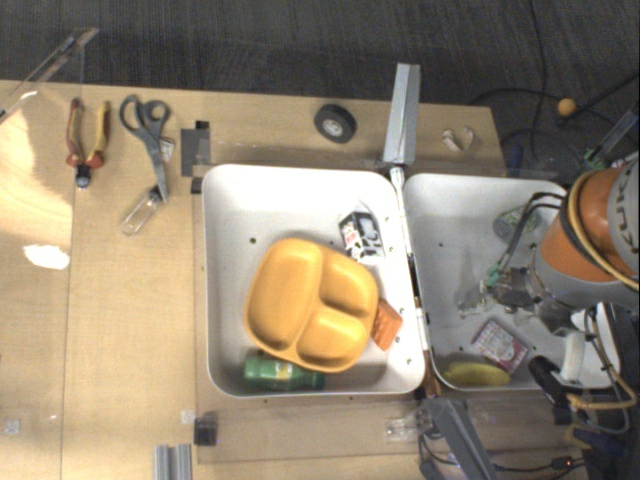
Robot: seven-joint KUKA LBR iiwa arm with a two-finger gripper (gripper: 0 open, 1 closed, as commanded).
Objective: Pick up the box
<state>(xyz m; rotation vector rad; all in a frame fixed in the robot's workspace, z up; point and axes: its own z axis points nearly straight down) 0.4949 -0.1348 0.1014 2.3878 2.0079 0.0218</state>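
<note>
Small flat box [498, 343], reddish patterned face, lying near right bin's [450, 268] front edge. Gripper [510, 293] just above it; grip state unclear.

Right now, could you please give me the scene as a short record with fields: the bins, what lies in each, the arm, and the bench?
left bin: yellow divided tray, green can, orange packet, small black-and-white item
right bin: small box, yellow banana-like item
arm: over the right bin, above the small box
gripper: fingers hidden, state unclear
bench: scissors, pliers, tape roll
</note>
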